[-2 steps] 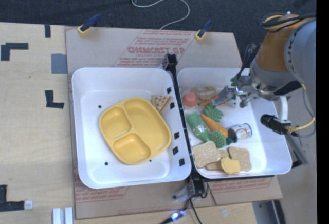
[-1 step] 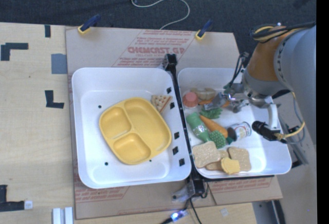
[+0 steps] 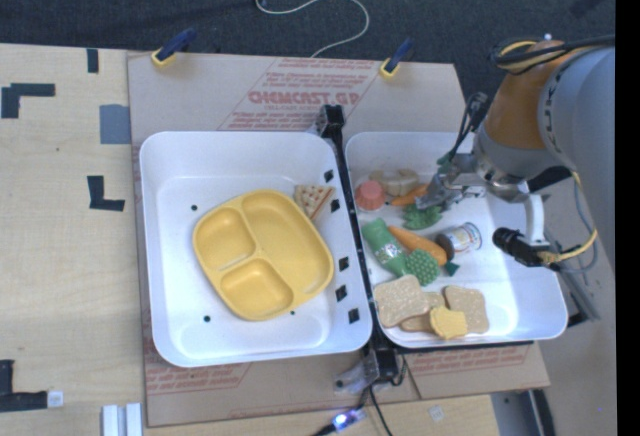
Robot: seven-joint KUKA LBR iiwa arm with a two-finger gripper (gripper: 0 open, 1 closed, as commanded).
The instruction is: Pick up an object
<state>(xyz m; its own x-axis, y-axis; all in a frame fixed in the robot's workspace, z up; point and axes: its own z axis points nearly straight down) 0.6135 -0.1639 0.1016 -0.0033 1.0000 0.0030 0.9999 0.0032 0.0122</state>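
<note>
Hand (image 3: 437, 192) is down in the right bin (image 3: 520, 309), over the green toy (image 3: 421, 217) beside the carrot (image 3: 418, 242); its grip can't be made out. Yellow tray (image 3: 262, 252) sits in the left bin (image 3: 170, 254).

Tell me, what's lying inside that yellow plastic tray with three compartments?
Nothing sits in the yellow three-compartment plastic tray; all three sections show bare yellow. A tan waffle-patterned piece lies beside its upper right corner. The bin floor beneath the tray is hidden.
</note>
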